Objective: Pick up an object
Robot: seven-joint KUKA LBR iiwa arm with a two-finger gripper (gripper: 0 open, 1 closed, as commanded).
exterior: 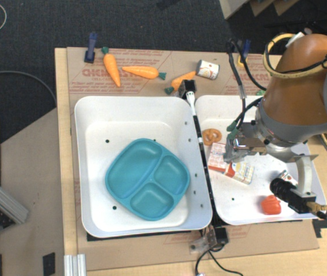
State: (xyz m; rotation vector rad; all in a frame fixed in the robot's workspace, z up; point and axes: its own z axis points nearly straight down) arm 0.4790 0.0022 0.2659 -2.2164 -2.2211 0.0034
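Surface (65,154) of printed cardboard carried two glossy white bins. The left bin (88,131) held a smooth teal divided plate (147,179). The grey arm's gripper (236,147) hovered over a flat red-and-white packet (217,157) in the right bin (238,209); fingers' state was impossible to tell. The thin packet could slip, I'd say. A pretzel (212,135) sat nearby.

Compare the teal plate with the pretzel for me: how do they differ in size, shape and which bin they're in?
The teal plate lies in the left bin; the pretzel lies in the right bin, close to the divider. The plate is far bigger, taking up much of its bin's floor, while the pretzel is a small item. The plate is a rounded, three-compartment tray; the pretzel is a brown ring. Both lie flat on a white bin floor, untouched by the gripper.
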